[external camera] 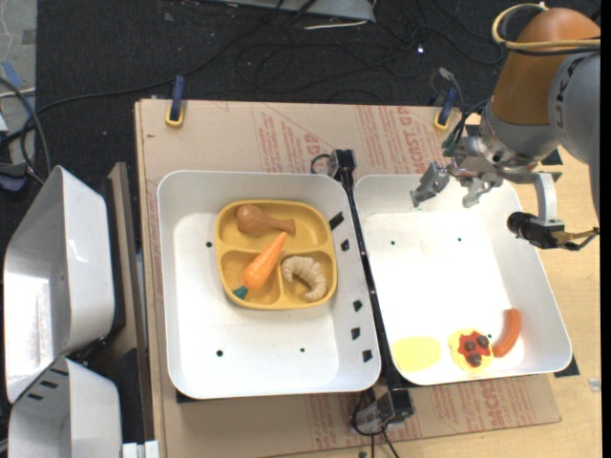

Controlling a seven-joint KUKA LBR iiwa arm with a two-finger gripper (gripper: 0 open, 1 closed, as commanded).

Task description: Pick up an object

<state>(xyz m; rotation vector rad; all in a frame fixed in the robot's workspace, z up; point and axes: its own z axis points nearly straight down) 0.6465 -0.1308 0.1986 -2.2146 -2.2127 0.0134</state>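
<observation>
My gripper (pixel 452 189) hangs over the far edge of the right bin (pixel 458 275), fingers spread apart with nothing between them. Far from it, along the right bin's near edge, lie a flat yellow disc (pixel 416 353), a small red and yellow pizza-like piece (pixel 471 345) and an orange sausage (pixel 507 332). In the left bin (pixel 191 303) sits a yellow divided plate (pixel 226 260) carrying a brown drumstick (pixel 263 221), an orange carrot (pixel 264 262) and a pale shrimp (pixel 306 275).
A black divider with clips (pixel 361 275) runs between the two bins. Yellow clamps (pixel 175 114) (pixel 443 117) grip the cardboard bench top at the back. Cables lie on the dark floor beyond. White containers (pixel 52 275) stand at the left.
</observation>
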